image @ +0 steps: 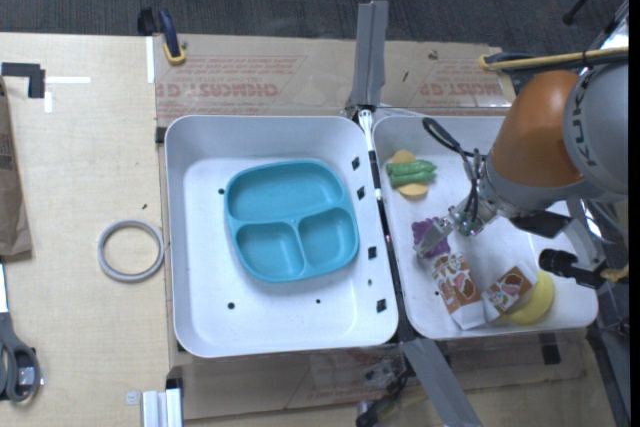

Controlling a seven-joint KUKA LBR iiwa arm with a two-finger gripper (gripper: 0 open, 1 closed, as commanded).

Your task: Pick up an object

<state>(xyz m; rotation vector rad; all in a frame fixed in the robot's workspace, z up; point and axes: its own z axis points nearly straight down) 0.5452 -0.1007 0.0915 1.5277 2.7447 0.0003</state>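
Here the grey arm with its orange band (535,130) reaches in from the right over the right white bin (420,310), wrist angled down so the gripper (465,220) hangs near the bin's middle, just beside a small purple object (432,235). Whether its grasp is apart or together cannot be told. Toward the bin's front edge lie a printed carton (455,283), a second small carton (507,292) and a yellow banana-like piece (538,300); a green and yellow item (410,171) lies near the back. A blue divided plastic tray (290,220) sits in the left white bin (195,245).

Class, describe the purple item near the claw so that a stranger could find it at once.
Find the right-hand white bin. Near its middle, just left of the claw, lies a small purple object. It is the one purple thing there; its neighbours are green, yellow or printed cartons.
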